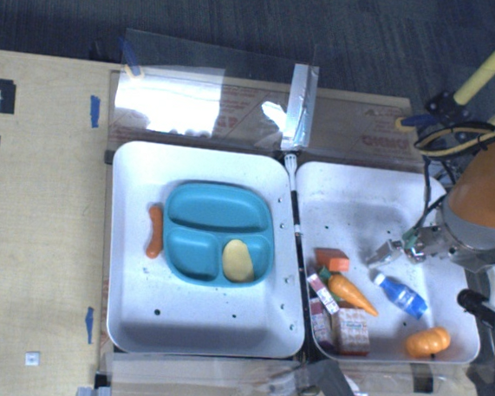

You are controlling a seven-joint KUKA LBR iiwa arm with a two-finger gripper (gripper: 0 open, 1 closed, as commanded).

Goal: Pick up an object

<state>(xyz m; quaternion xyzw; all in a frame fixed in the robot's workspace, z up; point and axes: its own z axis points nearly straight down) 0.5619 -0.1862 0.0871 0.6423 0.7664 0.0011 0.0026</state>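
My gripper (394, 250) hangs over the right bin (352, 194), near its right side, just above and left of a small blue bottle (401, 295) lying on the bin floor. A toy carrot (353, 293) lies left of the bottle. An orange round fruit (428, 342) rests in the bin's front right corner. A red-and-orange block (333, 261) sits behind the carrot. A small printed carton (353, 327) and a wrapped bar (320, 297) lie at the front. Nothing shows in the gripper.
The left bin (136, 182) holds a blue divided plate (215, 220) with a yellow potato-like piece (238, 260) in its right compartment, and an orange sausage (154, 231) beside the plate. A clear panel (204, 102) stands behind the bins. Cables (450, 134) hang at the right.
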